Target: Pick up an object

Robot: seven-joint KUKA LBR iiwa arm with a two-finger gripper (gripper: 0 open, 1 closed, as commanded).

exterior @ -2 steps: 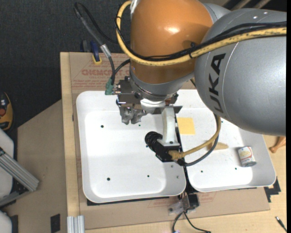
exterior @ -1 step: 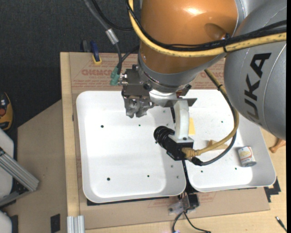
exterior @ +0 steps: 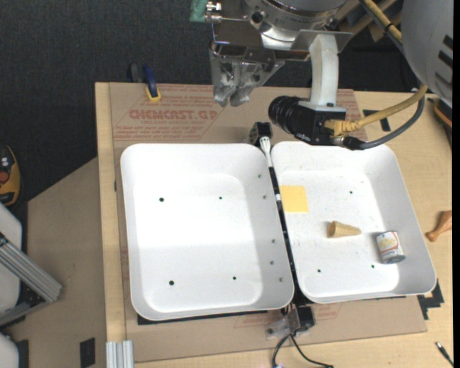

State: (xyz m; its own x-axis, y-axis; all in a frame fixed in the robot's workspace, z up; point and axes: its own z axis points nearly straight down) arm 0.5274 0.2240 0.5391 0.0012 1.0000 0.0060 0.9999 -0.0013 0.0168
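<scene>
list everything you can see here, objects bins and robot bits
left bin: 1, white, left side of the board
right bin: 1, white, right side, touching the left bin
yellow square: 1, yellow, flat in the right bin near its left wall
cone: 1, tan, lying on its side in the middle of the right bin
small can: 1, silvery with a label, right bin near its right wall
board: 1, brown, under both bins
clamp: 1, blue and yellow, board's back left edge
gripper: 1, grey metal, above the board behind the bins
arm: 1, grey, top of view
</scene>
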